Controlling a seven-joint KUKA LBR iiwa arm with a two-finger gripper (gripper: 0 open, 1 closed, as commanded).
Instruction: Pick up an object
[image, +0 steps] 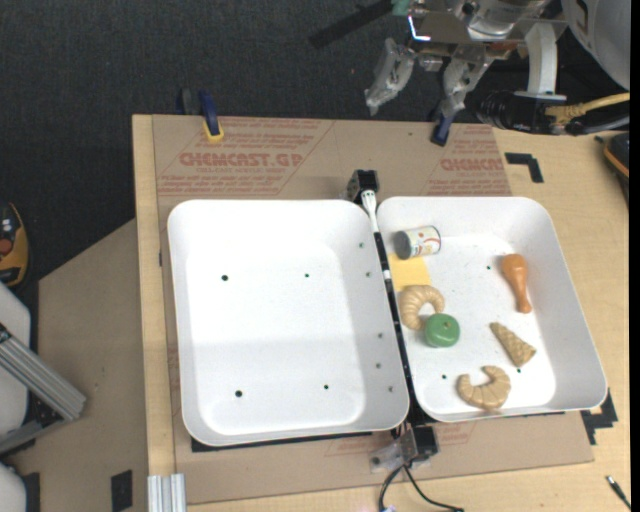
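1. Objects to pick from: seven by my count, all in the right bin (560, 262). That's two croissants, one (420, 303) near the divider and one (484, 388) toward the bin's near edge, plus one small can (416, 241), one yellow cheese slice (409, 273), one green round piece (440, 331), one drumstick (516, 280) and one wedge-shaped cone (512, 343).

2. The gripper (420, 88) is up beyond the far edge of the right bin, hanging over the dark floor and the brown cardboard sheet (300, 150). Its two fingers are spread well apart, with bare gap between them. It grips no object and touches none, and sits well apart from everything in the bin.

3. Two white bins side by side. The left bin (270, 320) shows just its white floor with a few dark dots.

4. Inside the right bin: the can lies on its side in the far corner by the divider, the cheese slice is just in front of it, and the first croissant touches the green piece. The drumstick sits toward the right wall, the cone in front of it.

5. Two blue clamps (209, 113) pin the cardboard's far edge.
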